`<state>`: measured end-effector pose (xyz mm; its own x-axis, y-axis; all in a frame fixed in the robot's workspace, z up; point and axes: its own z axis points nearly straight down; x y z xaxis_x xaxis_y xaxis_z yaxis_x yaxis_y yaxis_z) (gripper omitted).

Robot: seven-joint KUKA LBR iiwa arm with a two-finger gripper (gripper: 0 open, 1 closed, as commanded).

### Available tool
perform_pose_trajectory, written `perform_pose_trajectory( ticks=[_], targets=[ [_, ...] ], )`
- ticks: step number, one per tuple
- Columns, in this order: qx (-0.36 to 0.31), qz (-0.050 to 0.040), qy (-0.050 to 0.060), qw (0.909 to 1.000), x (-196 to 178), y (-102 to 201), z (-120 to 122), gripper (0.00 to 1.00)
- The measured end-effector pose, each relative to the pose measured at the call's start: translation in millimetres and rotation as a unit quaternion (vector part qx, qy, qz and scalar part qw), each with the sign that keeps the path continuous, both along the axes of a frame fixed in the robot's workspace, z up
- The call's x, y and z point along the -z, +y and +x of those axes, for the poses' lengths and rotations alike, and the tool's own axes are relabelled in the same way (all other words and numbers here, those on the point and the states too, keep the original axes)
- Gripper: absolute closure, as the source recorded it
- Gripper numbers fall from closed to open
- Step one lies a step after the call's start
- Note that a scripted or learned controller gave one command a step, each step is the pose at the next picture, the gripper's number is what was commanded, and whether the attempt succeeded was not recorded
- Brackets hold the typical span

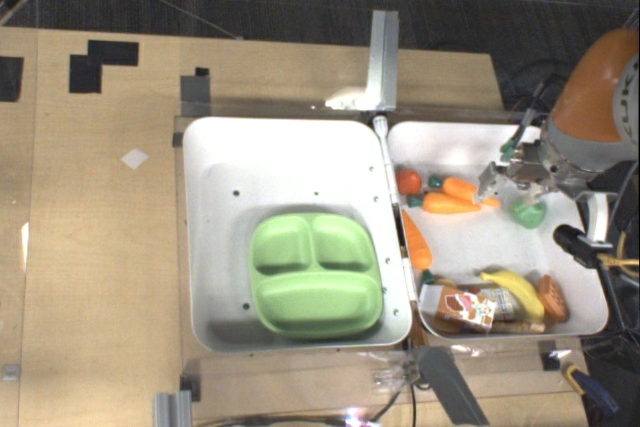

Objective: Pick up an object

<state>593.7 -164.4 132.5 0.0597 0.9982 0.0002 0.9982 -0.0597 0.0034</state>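
Logged two shallow white bins side by side on the wooden bench. Saw the left bin carrying a green divided plate, set toward its near right part, flat on the floor.

Found the gripper low over the far right part of the right bin, below the grey arm with its orange band. Could not tell whether open or closed; too dark and small at that spot. Saw nothing plainly gripped.

Counted the loose items, all lying in the right bin:
- red tomato near the far left wall.
- short carrot just right of the tomato, green end pointing left.
- long carrot just in front of the short one, touching or nearly so, right tip reaching close under the gripper.
- third carrot lying along the left wall, further toward the near side.
- green round piece just beside the gripper, on its near right.
- banana by the near wall, curved, lying partly over a brown labelled bottle on its side.
- brown sausage-like piece just right of the banana, touching it or nearly.

Noted black cable and fittings past the right bin's right wall.
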Motion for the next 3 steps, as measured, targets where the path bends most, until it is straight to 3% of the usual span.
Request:
perform_pose_trajectory(
  ticks=[1, 2, 3],
  targets=[
    [-0.016, -0.0004, -0.002, 0.9999, 20, 20, 4, 0.00],
    [0.142, 0.0002, -0.004, 0.9899, 43, 19, 38, 0.00],
    [0.174, 0.0027, 0.033, 0.9843, 46, 12, 64, 0.00]
  ],
)
